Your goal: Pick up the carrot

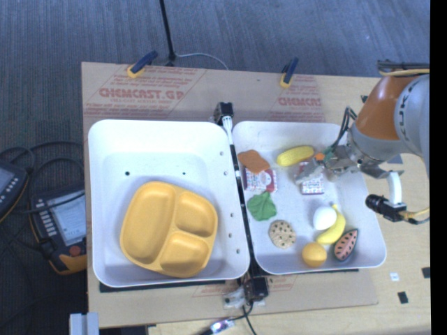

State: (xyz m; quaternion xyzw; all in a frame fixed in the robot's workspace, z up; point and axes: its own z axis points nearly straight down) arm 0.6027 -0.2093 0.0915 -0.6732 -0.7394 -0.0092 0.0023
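We are reading red "CHEMCAST GP" print on the board [140,93] near its far-left corner; similar red print near its far-right edge is partly legible.

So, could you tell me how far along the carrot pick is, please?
Done: the gripper has reached the right bin's far side. In hand: it sits low over a small orange bit, probably the carrot, beside the corn. Left: a visible grasp and lift.

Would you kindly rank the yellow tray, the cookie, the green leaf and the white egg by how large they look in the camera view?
Largest to smallest:
1. Yellow tray, by far the largest.
2. Green leaf.
3. Cookie, only slightly smaller than the leaf, so that pair is close.
4. White egg.
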